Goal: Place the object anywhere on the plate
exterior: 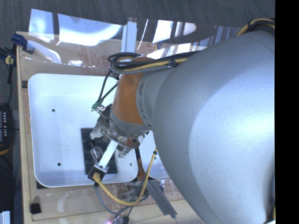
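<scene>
A dark, ridged rectangular plate lies flat on the floor of the left bin, near its front right corner. My gripper hangs directly over the plate, below the orange band, and covers much of it. A small greyish, glassy shape shows on the plate just beneath the gripper. I cannot tell what it is or whether the gripper holds it. The arm's grey bulk hides everything to the right.
The left bin's white floor spreads open to the left and back of the plate. A sliver of the right bin shows under the arm. A shiny plastic sheet stands behind the bins, with a blue clamp at the bench's far left corner.
</scene>
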